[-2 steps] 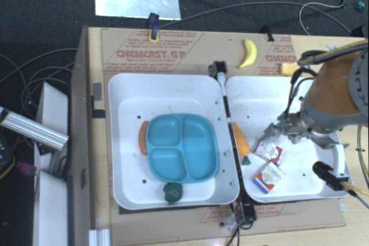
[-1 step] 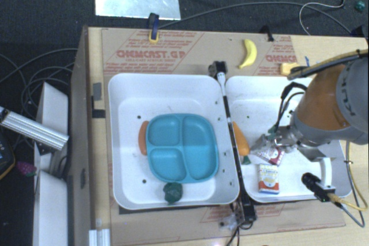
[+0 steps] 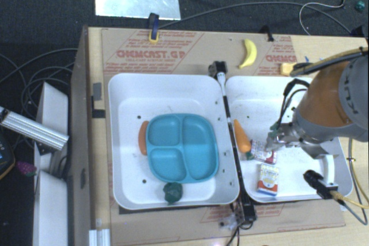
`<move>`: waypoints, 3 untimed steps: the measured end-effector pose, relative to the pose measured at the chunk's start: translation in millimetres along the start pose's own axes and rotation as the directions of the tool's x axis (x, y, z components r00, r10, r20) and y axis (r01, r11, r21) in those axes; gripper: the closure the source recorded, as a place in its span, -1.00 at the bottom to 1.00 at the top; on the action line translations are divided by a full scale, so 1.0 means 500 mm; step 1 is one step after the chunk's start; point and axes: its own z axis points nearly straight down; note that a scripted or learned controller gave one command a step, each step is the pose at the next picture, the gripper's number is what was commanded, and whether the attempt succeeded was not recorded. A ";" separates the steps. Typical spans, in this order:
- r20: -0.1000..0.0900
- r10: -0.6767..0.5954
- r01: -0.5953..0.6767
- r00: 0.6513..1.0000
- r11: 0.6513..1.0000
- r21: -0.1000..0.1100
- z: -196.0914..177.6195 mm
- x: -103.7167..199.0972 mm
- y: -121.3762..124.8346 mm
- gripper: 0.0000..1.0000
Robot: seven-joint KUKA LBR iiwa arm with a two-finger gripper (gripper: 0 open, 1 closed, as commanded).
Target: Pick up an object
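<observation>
Both white bins sit on the cardboard-covered bench, and I find my gripper point(image 3: 270, 144) low in the right bin point(image 3: 253, 95) over a small packet point(image 3: 260, 152), finger state indeterminable, nothing lifted, so the pick remains undone.

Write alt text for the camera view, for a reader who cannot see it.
A grey and orange robot arm reaches from the right into the right bin, its gripper low over a small packet beside a carrot and a small carton. The left bin holds a blue divided plate; a banana lies on the bench behind.
</observation>
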 end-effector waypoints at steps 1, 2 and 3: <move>0.000 -0.001 0.001 1.000 1.000 -0.003 -0.021 0.000 0.002 1.00; 0.000 -0.001 0.001 1.000 1.000 -0.002 -0.021 0.000 0.002 -1.00; -0.006 -0.002 0.002 1.000 1.000 0.005 0.024 -0.035 0.004 -1.00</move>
